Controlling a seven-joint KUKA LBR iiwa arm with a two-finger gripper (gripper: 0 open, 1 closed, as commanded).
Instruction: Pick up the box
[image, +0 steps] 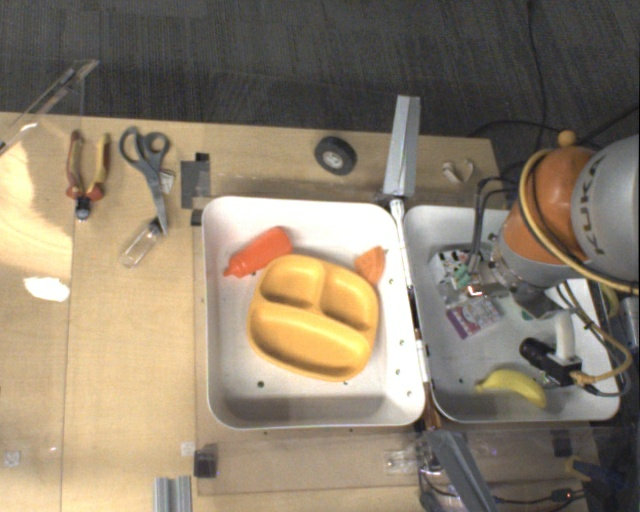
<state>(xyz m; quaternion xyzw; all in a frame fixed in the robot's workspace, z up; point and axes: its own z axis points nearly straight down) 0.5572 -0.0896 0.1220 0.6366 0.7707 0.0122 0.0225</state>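
Arm (590, 210) enters from the right and hangs over the right bin (430, 300); gripper (470, 285) low near the bin's left wall, whether open or closed cannot tell. Box (470, 318), small, purple and white, lies just below the gripper toward the bin's left side. Banana (512, 386) sits at the bin's near edge. Left bin (230, 330) holds a yellow divided tray (314, 316), inverted, centre, and an orange bottle (257, 251) toward the far left corner.

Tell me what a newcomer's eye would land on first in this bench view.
First the big yellow divided tray, lying upside down in the middle of the left bin, with an orange bottle along its upper left edge. Next the arm, its orange band bulking over the right bin, where a banana lies near the front wall.
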